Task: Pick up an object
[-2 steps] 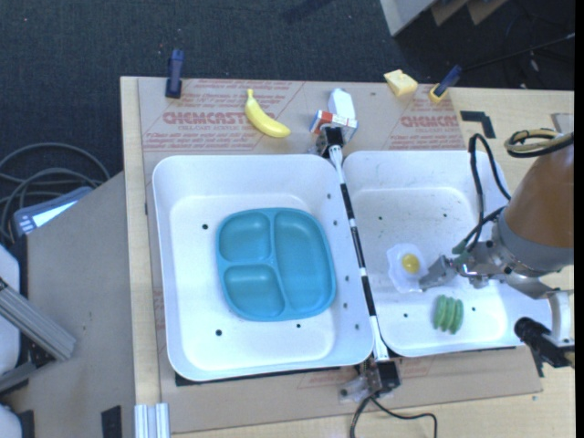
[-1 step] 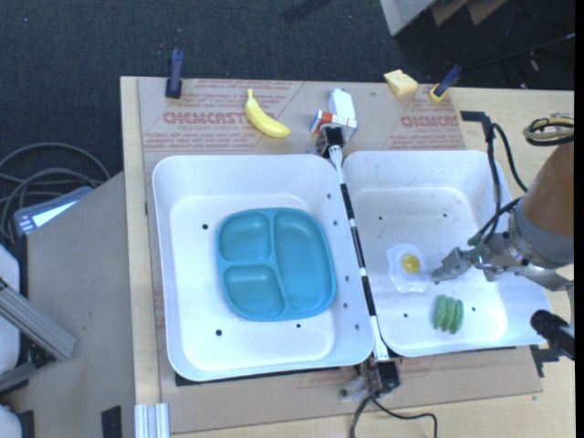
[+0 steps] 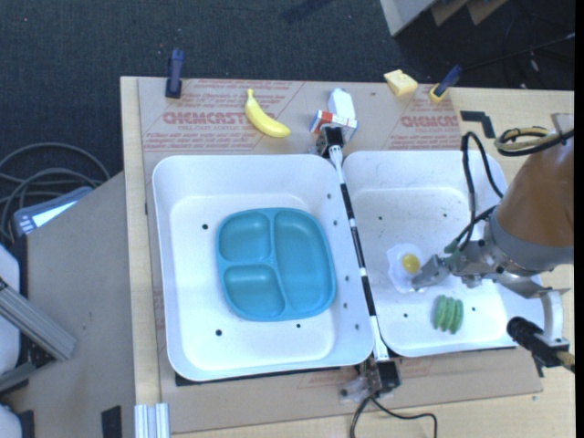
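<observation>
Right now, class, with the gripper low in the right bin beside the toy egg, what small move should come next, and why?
Probably a short nudge toward the fried egg toy, then a close. The gripper sits low in the right bin, at the egg's edge rather than over its yolk. The green pea pod lies apart, nearer the front wall, so the egg looks like the closer pick.

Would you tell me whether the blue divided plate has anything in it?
Empty: the blue divided plate in the left bin shows three bare compartments.

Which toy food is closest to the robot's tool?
The fried egg, white with a yellow yolk, sits right at the tool. The green pea pod lies lower down; the banana is outside the bins.
</observation>
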`<state>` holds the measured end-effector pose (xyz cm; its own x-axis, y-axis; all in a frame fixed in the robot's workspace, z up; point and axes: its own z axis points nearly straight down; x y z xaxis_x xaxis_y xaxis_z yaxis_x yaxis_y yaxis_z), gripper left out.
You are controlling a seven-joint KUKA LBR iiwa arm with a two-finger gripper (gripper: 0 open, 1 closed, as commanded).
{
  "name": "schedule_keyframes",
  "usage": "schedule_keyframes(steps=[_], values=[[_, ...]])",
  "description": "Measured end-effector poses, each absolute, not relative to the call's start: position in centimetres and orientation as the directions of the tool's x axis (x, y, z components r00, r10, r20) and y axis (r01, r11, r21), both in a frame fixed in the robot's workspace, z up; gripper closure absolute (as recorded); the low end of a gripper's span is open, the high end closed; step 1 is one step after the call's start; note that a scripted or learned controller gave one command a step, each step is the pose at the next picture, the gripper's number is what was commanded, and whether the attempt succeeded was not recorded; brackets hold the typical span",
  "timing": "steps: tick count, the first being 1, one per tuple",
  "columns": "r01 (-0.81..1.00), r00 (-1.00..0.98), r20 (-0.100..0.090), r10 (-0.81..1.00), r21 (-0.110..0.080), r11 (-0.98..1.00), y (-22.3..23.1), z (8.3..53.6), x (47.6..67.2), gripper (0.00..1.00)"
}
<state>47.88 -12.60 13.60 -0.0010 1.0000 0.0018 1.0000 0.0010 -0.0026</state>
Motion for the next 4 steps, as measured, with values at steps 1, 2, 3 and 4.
schedule_keyframes(steps=[1, 2, 3, 4], values=[[1.000, -0.001, 0.000, 1.000, 0.001, 0.001, -10.2, 10.4, 53.8, 0.00], [1.000, 0.000, 0.001, 1.000, -0.002, 0.000, -10.0, 8.4, 53.9, 0.00], [1.000, 0.000, -0.001, 1.000, 0.001, 0.000, -10.2, 8.4, 54.9, 0.00], [1.000, -0.001, -0.001, 1.000, 0.001, 0.001, -12.3, 8.5, 58.1, 0.00]])
